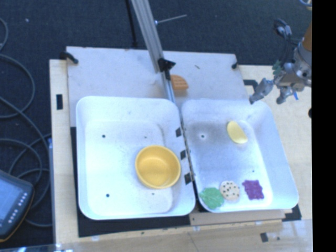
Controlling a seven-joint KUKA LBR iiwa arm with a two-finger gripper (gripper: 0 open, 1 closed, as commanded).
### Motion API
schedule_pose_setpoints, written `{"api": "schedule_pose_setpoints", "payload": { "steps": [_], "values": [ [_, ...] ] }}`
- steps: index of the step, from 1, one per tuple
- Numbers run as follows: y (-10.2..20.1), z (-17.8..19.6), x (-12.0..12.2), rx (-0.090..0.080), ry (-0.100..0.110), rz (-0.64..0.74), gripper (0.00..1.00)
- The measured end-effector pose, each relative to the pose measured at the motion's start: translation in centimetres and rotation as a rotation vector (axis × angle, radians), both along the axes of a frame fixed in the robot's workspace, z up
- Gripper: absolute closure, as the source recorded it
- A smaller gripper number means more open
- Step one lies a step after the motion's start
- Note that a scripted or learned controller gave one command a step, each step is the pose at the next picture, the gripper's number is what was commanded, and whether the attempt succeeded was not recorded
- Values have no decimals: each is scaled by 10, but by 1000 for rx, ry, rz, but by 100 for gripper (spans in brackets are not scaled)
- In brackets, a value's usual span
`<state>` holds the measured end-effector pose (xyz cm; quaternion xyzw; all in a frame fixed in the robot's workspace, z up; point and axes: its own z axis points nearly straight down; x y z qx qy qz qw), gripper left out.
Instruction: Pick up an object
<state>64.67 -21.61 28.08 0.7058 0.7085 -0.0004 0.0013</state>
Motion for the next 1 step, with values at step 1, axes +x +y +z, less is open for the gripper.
{"api": "schedule_pose_setpoints", "payload": {
  "steps": [1],
  "values": [
    [-1, 0, 0, -1, 1, 0, 0]
  ]
}}
